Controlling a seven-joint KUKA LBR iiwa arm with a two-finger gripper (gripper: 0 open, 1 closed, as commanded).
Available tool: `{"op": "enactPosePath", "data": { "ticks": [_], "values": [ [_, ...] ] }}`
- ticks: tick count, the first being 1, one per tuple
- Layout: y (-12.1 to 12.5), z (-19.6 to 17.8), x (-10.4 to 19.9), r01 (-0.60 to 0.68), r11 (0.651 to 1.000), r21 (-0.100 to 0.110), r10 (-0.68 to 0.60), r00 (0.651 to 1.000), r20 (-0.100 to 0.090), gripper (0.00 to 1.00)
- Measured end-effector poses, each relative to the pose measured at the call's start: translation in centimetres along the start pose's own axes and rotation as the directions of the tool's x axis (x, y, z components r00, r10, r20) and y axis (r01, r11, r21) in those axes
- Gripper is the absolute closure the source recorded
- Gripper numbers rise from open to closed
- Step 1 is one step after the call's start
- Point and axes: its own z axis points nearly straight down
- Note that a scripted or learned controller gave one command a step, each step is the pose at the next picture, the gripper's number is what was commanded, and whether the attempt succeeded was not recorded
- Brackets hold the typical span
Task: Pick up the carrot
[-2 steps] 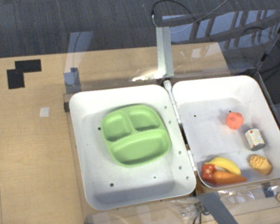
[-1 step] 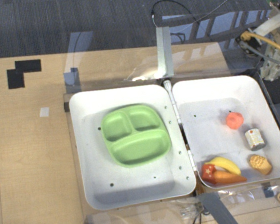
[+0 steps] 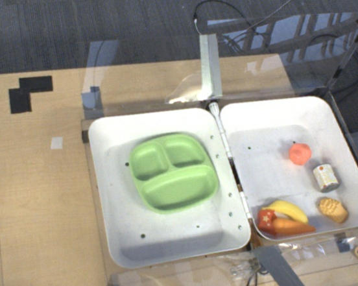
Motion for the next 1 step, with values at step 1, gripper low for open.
{"op": "enactPosePath", "data": {
  "ticks": [1],
  "values": [
    [1.07,-0.64,6.06,0.312,0.95,-0.001,-0.312,0.95,-0.002,1.0]
  ]
}}
